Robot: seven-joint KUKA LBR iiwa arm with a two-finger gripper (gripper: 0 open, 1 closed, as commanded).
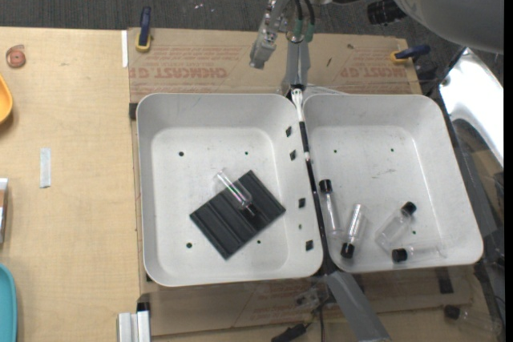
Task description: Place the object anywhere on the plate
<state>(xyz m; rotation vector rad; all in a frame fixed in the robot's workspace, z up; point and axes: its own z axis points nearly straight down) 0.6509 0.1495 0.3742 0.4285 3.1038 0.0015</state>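
I see the dark ribbed rectangular plate [237, 214] lying at an angle on the floor of the left white bin [160, 172]. A clear plastic tube [236, 191] lies on the plate's upper part, tilted, with its lower end near the plate's middle.

The right white bin [433, 148] holds more clear tubes with black caps: one long tube [328, 206] lies just beside the wall that divides the bins, a second [352, 229] sits next to it, and two more, [397, 225] and [417, 251], rest near the front right corner. All of these are well apart from the plate, with the two bin walls between them.

The grey arm's gripper [264, 44] hangs high above the back of the bins, over the brown cardboard sheet [200, 64], with loose cables [296, 8] around it. From this angle I cannot tell how its jaws stand. A blue clamp [144, 28] pins the cardboard's left corner, another [407, 54] its right corner.
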